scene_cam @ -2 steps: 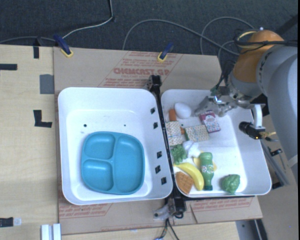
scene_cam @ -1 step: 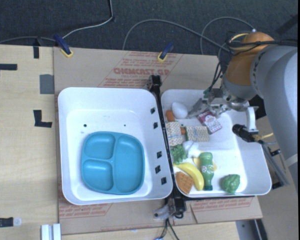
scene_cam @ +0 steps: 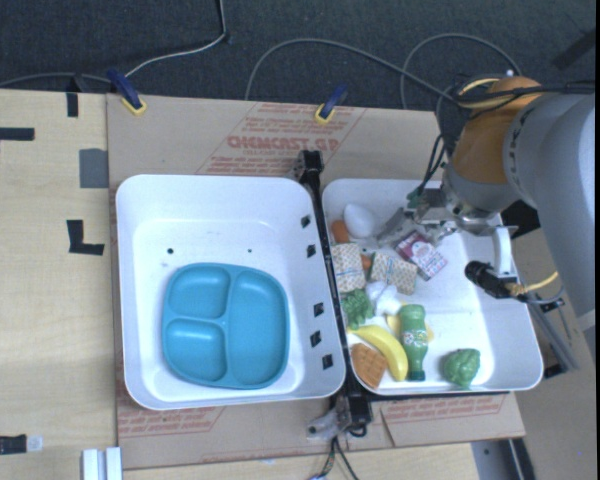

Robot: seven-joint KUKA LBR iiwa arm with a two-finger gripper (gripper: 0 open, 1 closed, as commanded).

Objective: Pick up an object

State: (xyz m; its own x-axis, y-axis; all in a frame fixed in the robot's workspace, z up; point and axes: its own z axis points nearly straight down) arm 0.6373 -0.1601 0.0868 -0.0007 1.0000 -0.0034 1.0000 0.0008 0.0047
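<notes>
arm (scene_cam: 520, 158): grey with orange band, reached in from the right over the right bin's far right part
gripper (scene_cam: 405, 230): low over the right bin's far half, by the red-and-white packet; whether it was open or closed, cannot tell
held object: nothing was seen in the gripper
right bin (scene_cam: 500, 363): white, shallow, held the pile of small items along its left side and near edge
red-and-white packet (scene_cam: 423, 255): middle of right bin, just below the gripper
white round item (scene_cam: 360, 218): far left part of right bin
cracker-like squares (scene_cam: 348, 264): left side of right bin, near the divider
banana (scene_cam: 384, 348): near left part of right bin, touching the green bottle
green bottle (scene_cam: 413, 330): near edge area, lay beside banana
green lumpy item (scene_cam: 461, 366): near right part of right bin, apart from the pile
left bin (scene_cam: 145, 208): white, beside right bin
blue divided plate (scene_cam: 225, 325): near half of left bin, flat
</notes>
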